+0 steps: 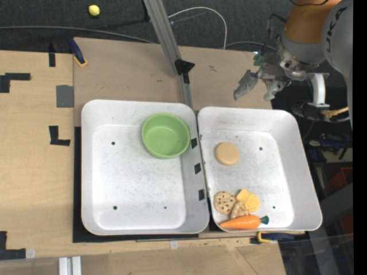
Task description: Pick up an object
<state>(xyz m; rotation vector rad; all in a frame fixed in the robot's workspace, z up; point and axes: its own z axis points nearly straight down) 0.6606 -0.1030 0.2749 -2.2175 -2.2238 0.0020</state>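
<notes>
Two shallow white bins are set side by side on the bench. The left bin [97, 171] contains a green bowl [166, 135], placed upright near its far right corner. The right bin [287, 171] contains five items. A round tan disc [227, 153] is located left of the bin's centre, well apart from the others. A cluster is located at the near left corner: a speckled cookie [223, 200], a yellow wedge [248, 199] just beside it, a small tan piece [238, 209] between them, and an orange carrot [243, 223] with a green tip, laid along the near wall and touching the cluster. The gripper [256, 85] is positioned above the bench beyond the far edge of the right bin, outside both bins. Its fingers [245, 86] are seen spread apart, and nothing is held between them. A small yellow ball [94, 10] is seen on the dark floor beyond the bench.
</notes>
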